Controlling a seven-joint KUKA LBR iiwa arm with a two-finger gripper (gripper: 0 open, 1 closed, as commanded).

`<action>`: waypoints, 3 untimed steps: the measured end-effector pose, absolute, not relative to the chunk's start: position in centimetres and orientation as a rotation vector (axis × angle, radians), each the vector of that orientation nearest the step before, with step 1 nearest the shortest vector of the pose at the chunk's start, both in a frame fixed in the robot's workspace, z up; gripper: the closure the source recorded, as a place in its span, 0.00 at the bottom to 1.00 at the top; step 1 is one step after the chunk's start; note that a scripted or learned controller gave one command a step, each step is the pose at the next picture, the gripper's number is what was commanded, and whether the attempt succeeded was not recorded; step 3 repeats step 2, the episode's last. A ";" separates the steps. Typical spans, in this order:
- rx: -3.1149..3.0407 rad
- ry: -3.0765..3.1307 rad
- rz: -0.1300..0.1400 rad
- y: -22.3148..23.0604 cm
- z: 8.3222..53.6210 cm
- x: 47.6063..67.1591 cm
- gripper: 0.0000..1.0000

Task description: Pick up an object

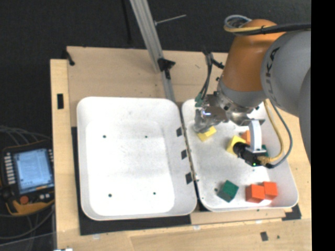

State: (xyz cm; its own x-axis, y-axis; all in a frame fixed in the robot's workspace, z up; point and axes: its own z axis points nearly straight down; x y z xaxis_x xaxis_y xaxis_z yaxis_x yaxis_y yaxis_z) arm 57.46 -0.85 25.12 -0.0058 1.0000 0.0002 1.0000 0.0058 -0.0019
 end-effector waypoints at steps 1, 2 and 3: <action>-2.215 -2.229 -0.001 3.6 24.4 58.5 1.00; -2.214 -2.228 0.003 8.6 22.9 57.8 1.00; -2.214 -2.228 0.003 8.6 22.9 57.8 1.00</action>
